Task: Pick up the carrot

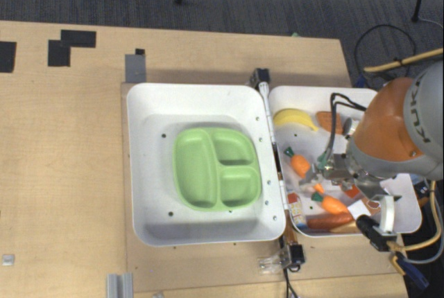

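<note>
Two orange carrot-like pieces lie in the right bin (409,220). One carrot (300,165) has a green tip toward the bin's left wall. The other carrot (333,205), with a green end, lies nearer the front. My gripper (325,170) hangs low over the middle of this bin, just right of the first carrot and just behind the second. The grey and orange wrist (385,134) hides whatever lies beneath it.
In the same bin are a yellow banana (295,118) at the back left, an orange item (329,122) beside it, a brown sausage (331,222) along the front wall and small red pieces (350,190). The left bin (149,151) holds a green divided plate (216,167).
</note>
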You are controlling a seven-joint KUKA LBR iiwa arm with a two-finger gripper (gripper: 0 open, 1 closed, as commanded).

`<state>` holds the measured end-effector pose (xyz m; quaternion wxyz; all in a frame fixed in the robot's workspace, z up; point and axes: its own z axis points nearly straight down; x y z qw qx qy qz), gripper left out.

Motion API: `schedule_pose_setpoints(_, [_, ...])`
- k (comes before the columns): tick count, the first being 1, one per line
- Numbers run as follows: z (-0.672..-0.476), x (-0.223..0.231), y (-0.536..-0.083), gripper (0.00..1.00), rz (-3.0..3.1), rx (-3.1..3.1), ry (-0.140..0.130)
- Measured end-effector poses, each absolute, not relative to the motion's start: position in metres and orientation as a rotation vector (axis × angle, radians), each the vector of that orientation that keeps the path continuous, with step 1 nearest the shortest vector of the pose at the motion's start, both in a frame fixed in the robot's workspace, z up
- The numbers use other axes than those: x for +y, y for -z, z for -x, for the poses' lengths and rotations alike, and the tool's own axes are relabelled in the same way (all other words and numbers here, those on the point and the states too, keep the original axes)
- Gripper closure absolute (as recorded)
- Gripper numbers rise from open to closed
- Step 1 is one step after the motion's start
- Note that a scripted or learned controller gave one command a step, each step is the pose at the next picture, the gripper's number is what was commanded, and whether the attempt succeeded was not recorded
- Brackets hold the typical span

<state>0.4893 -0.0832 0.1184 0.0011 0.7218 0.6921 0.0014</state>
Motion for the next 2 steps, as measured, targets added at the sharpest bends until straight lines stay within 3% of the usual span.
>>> schedule_pose_setpoints(1, [-0.4950, -0.0846, -0.0866, 0.00, -2.565, 1.813, -0.007])
schedule_pose_setpoints(2, [-0.4951, -0.0847, -0.0866, 0.00, -2.566, 1.811, -0.007])
